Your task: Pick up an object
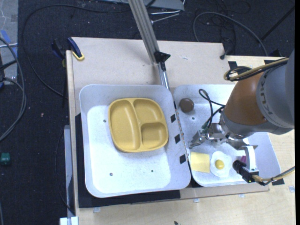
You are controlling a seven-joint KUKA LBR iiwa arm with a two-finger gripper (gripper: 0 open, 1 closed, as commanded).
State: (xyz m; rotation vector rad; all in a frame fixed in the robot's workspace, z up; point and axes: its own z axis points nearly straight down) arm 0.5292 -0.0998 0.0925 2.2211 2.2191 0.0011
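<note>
My gripper hangs low in the right-hand white bin, its metal fingers pointing toward the divider between the two bins; from this slanted look down I cannot tell whether they are spread or pressed together, and I see nothing between them.

Just below the fingertips lies a flat pale-yellow square, like a toy cheese slice, and touching its far side is a white fried-egg toy with a yellow yolk. Above me, toward the bin's back wall, sits a small brown rounded lump, apart from everything else. Beyond the divider, well away, a yellow plastic divided plate rests in the other white bin.

I judge all three small pieces light. The cheese slice and the egg look thin and lie flat, so they offer my fingers little edge and would likely slide; I would have to catch them across a rim. The brown lump stands proud and rounded, probably firm, and pinching it across its middle looks the surest hold.
</note>
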